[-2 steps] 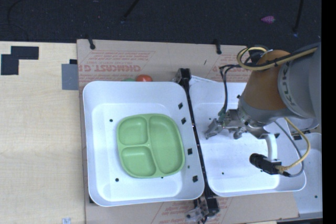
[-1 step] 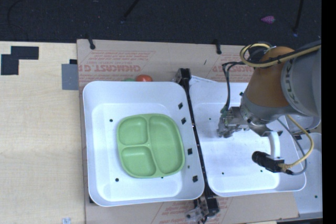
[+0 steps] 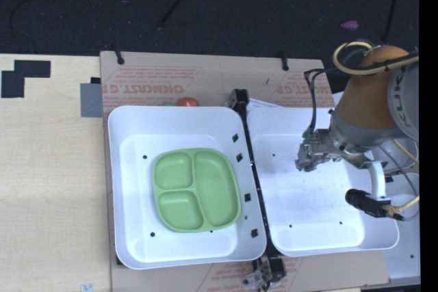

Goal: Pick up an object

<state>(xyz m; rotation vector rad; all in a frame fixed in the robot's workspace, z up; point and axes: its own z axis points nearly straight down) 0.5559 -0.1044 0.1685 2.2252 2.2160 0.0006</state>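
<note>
In the camera view, a green divided plate [image 3: 196, 189] lies flat in the left bin [image 3: 130, 147], at the frame's centre-left. The gripper [image 3: 308, 159] hangs over the right bin [image 3: 328, 229], right of centre, well apart from the plate. A small red object [image 3: 187, 102] sits behind the left bin's far rim.

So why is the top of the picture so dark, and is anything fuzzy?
Camera view: the floor beyond the bench is dim and unlit; the white bins look bright, almost washed out; the green plate is sharp; the tool is small and slightly blurry.
</note>
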